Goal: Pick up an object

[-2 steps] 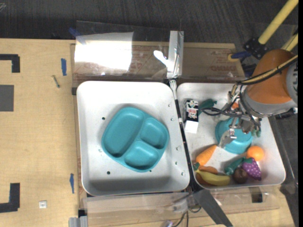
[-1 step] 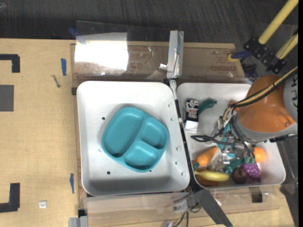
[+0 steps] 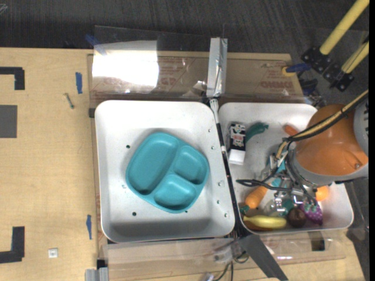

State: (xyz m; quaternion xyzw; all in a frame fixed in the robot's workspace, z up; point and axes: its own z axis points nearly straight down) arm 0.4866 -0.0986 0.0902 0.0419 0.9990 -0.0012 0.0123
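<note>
Down in the right bin, reaching for a pick.
My jaws' state I cannot tell; next, close on the banana or orange.

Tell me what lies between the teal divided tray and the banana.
In the camera view, the raised rims where the two bins meet run between the teal divided tray in the left bin and the banana in the right bin; nothing else does.

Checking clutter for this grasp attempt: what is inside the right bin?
The right bin holds a banana, an orange toy, purple grapes, a teal item and a black-and-white box. The arm covers whatever lies beneath it.
</note>
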